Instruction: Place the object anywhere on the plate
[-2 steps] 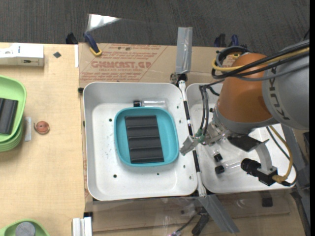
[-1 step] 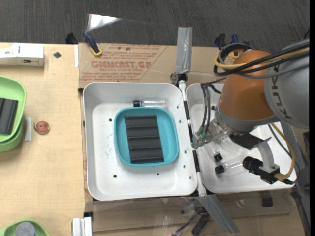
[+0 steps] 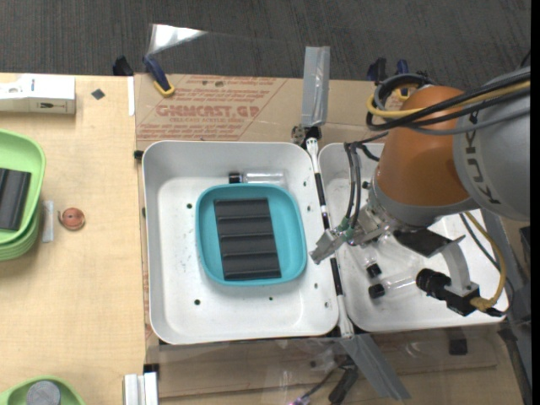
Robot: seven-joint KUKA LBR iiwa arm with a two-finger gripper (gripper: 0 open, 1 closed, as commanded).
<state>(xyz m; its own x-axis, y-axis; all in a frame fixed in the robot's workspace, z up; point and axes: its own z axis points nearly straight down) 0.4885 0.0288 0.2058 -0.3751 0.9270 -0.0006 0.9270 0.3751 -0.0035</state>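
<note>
We see the pale wooden surface on dark carpet — the teal plate holds a black ribbed object; right of it, the end effector — grip state unclear.

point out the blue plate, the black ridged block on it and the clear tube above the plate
blue plate (image 3: 205,241): camera view, on its bare left rim
black ridged block (image 3: 246,239): camera view, on the middle ridge of its top
clear tube (image 3: 262,177): camera view, on its clear body, right of the black cap
</note>
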